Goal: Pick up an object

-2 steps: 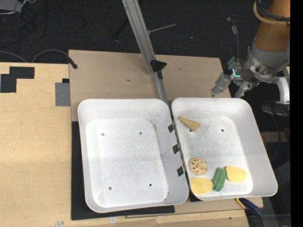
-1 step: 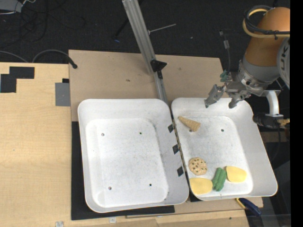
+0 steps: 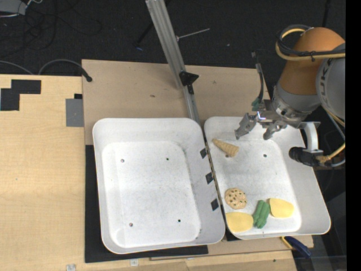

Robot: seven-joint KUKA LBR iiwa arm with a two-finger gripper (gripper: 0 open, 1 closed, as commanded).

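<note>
Fingers [image 3: 246, 127] spread wide apart with nothing between them; gripper [image 3: 258, 128] hangs over the far end of the right bin [image 3: 307, 191], arm [image 3: 307, 66] reaching in from the right. Cone [image 3: 225, 147] lies on its side just left of and nearer than the fingers, close to the bin's left wall, not touching them. At the near end: cookie [image 3: 235, 197], then a row of yellow piece [image 3: 239, 222], green piece [image 3: 260, 213] and second yellow piece [image 3: 281, 208], the green touching both; left bin [image 3: 107, 151] alongside.
</note>
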